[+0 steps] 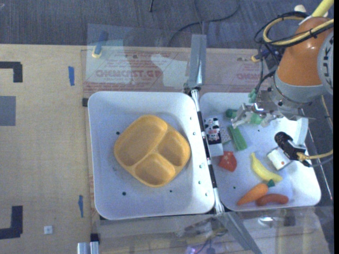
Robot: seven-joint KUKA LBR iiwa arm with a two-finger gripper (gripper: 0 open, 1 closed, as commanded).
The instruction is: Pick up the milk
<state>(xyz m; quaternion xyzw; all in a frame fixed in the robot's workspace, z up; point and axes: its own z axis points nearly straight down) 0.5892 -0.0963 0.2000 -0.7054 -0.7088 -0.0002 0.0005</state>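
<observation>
Dark grey carpet runs across the top of the picture, with black cables looping over it, and below that sits the pale wooden desk, marked with blue tape strips and black corner marks. Two shallow white bins lie side by side on it. Over in the left bin there's a yellow divided plate, three compartments, sitting roughly in the middle and turned at an angle.

Now the right bin, that's the busy one. The milk, a small carton with a black-and-white cow pattern, lies right up against the bin's left wall, near the divider between the two bins. Just beside it, to the right, is a green block lying at a slant, and just below it a red strawberry-like piece. Further right, a yellow banana, then an orange carrot and a red sausage-shaped piece near the bottom edge.

The grey-and-orange arm comes in from the right, and the pincer hangs over the upper part of the right bin, to the right of the milk and apart from it. Whether it's wide or narrow, I can't tell from this angle.
</observation>
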